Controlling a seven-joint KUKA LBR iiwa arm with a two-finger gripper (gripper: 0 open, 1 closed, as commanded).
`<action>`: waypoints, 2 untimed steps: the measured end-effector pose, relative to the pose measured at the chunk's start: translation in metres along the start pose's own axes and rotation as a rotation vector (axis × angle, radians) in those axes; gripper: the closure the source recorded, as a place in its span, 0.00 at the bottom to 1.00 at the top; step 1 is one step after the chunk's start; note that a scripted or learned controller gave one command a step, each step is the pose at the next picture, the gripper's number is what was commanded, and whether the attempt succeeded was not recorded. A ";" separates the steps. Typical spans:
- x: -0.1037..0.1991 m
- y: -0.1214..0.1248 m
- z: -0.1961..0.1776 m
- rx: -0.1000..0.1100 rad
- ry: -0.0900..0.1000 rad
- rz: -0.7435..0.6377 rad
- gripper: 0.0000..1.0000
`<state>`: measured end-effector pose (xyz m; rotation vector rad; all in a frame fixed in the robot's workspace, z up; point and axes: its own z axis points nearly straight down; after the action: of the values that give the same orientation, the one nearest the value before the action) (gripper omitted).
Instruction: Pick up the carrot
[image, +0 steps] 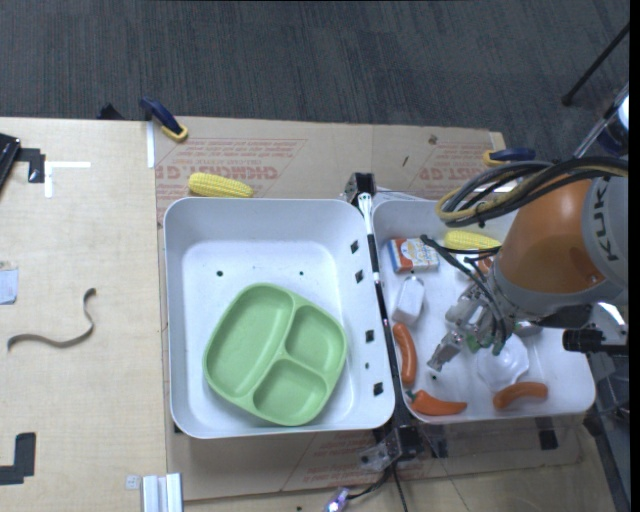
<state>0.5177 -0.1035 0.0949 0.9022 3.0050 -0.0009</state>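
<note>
1. Your hand (455, 343) hangs low over the middle of the right shallow white bin (575, 400), wrist down, at the end of the grey arm with its orange band (548, 240). I cannot tell how far the hand is open; nothing shows in its grip.
2. Three orange-red elongated items lie near it: one (405, 352) along the bin's left wall, one (438, 404) at the front-left corner, one (520, 394) by the front wall. Which is the carrot I cannot say for sure; the tapered front-left one looks likeliest to me.
3. Confirm the target first, then centre the hand over its thick middle, not its tip.
4. Turn the wrist so the grip closes across the piece's narrow width.
5. Mind the bin walls: both front pieces lie close against them, so leave room on the wall side.
6. Keep clear of the white box (408, 298) and the clear crumpled wrapper (503, 362) just beside the hand.
</note>
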 end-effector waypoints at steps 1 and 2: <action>-0.053 0.042 0.003 0.001 -0.001 0.250 0.00; -0.054 0.043 -0.007 0.001 -0.006 0.246 1.00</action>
<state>0.5864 -0.0972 0.1025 1.2621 2.8669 -0.0036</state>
